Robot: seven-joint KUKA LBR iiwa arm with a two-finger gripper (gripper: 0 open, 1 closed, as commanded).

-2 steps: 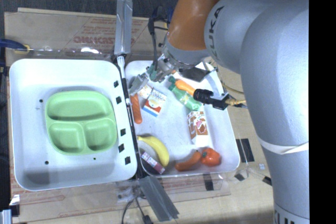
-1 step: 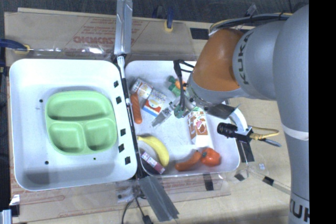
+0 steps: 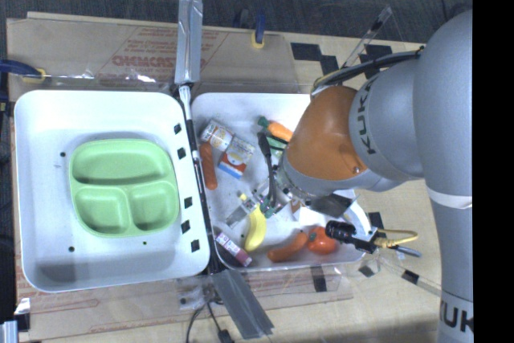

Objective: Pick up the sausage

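Observation:
The sausage (image 3: 209, 165) is a reddish-brown stick lying lengthwise against the left wall of the right bin (image 3: 241, 104). My gripper (image 3: 268, 198) hangs below the orange wrist band near the middle of that bin, low among the items. It is to the right of the sausage and apart from it, just above a yellow banana (image 3: 255, 231). The wrist hides much of the bin's right half.
Around the gripper lie a can (image 3: 218, 133), a small blue and white box (image 3: 233, 165), a carrot (image 3: 279, 130), an orange-red long item (image 3: 287, 248), a tomato (image 3: 323, 242) and a purple packet (image 3: 234, 247). The left bin (image 3: 32, 173) holds a green divided plate (image 3: 123, 187).

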